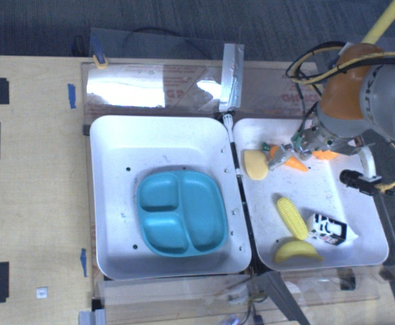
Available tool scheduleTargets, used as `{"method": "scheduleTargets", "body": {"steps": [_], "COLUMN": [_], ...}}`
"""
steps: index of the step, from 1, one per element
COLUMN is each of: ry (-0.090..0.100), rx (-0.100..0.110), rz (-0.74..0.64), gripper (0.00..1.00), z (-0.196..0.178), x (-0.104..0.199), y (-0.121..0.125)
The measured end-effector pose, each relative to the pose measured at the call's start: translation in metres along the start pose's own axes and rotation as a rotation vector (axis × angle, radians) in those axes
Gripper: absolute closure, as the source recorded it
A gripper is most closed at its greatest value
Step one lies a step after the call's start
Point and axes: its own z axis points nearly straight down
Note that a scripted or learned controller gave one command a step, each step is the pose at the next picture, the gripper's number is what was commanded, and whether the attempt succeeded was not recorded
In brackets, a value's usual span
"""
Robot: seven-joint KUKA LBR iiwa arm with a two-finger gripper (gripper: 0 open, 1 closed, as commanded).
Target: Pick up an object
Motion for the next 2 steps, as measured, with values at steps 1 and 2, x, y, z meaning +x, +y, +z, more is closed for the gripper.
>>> {"method": "scheduleTargets", "body": {"steps": [1, 2], "ry": [0.0, -0.002], "rx": [0.0, -0.008], "rz": [-0.001, 0.147], "gripper": [1.0, 1.0], "z": [-0.012, -0.103], "x": [0.0, 0.052], "y": [0.0, 0.01]}}
